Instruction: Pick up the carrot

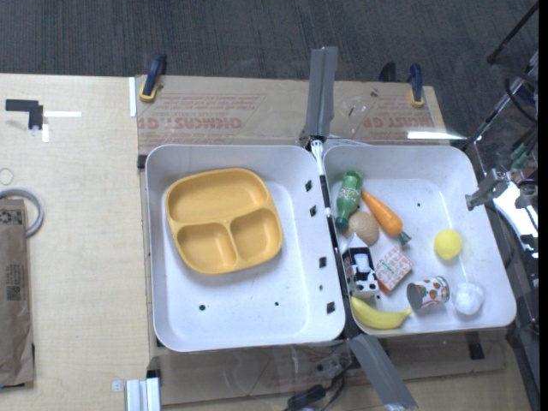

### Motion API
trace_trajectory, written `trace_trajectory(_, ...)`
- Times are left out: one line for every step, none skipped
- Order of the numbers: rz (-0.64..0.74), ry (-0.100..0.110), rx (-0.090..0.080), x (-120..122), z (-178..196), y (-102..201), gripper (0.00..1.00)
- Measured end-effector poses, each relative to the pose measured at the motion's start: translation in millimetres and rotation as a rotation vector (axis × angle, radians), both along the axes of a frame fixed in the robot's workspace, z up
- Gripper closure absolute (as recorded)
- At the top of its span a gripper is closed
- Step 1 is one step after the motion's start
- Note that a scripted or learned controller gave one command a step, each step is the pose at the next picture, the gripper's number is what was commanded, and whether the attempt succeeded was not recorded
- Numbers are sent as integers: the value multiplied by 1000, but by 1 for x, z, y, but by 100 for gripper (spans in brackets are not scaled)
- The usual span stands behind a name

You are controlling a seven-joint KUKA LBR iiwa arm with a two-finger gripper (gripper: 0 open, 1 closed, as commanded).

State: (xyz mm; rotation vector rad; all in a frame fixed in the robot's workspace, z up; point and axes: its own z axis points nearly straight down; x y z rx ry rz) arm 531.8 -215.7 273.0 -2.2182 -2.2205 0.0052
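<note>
- Far left of the frame: a brown paper bag (14, 289) lies on the pale bench, cut off by the edge. It plays no part here.
- Left of centre: the left white bin (171, 315) holds a yellow three-compartment plastic tray (223, 219), well apart from the action.
- Right of centre, in the right white bin (428, 178): the orange toy carrot (382, 213) lies on a slant in the upper-left part, its green tip pointing down and to the right.
- It's crowded in there! A green plastic bottle (347, 197) sits just beside the carrot's upper end, and a beige egg-shaped object (365, 227) seems to touch its lower side.
- Just below the carrot's tip lies a small red-and-white checked box (394, 269).
- The risk, as I judge it: a descent slightly off line could catch the bottle or the beige object instead, or nudge the carrot so it rolls away.
- The smooth, tapered body could also squirt out of a pinch made near the thin end.
- Further right, a yellow ball (448, 244) sits apart and looks harmless.
- Right edge of the frame: grey metal hardware that I take for the gripper (490, 191) sits at the bin's rim, well apart from the carrot.
- It is tangled with cables and partly cut off, so I cannot tell whether the claw is spread or pressed together.
</note>
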Motion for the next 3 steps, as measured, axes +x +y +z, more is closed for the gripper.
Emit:
trace_trajectory(417, -3, 2, 51, -127, 17, 0)
trace_trajectory(497, -3, 2, 43, -182, 61, 0)
trace_trajectory(492, -3, 2, 43, -174, 60, 100)
